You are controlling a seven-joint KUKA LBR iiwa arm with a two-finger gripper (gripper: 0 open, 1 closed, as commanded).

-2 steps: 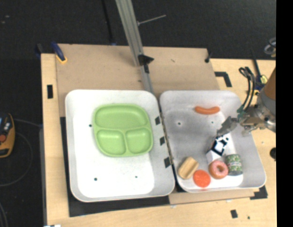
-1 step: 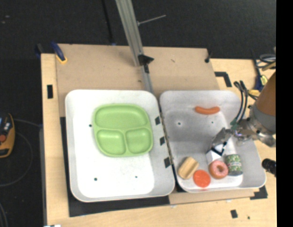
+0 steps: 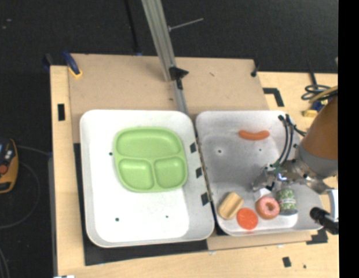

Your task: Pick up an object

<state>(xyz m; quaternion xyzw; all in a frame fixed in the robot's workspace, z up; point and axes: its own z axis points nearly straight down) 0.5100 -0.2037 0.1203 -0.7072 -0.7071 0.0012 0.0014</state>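
In the right bin (image 3: 226,132) lie an orange sausage (image 3: 253,135) near the back, a tan bread roll (image 3: 230,205), a red-orange round piece (image 3: 246,219), a pink frosted donut (image 3: 267,207) and a green-labelled can (image 3: 286,201) along the front. My gripper (image 3: 275,178) hangs low over the bin's right side, just behind the donut and the can. Nothing shows between its fingers. The arm's wrist with the orange band (image 3: 324,135) covers the bin's right wall.
The left bin (image 3: 95,213) holds a light green divided plate (image 3: 150,158) with three compartments. A grey metal rail (image 3: 159,30) runs from the back toward the gap between the bins. Cables lie at the bench's right edge.
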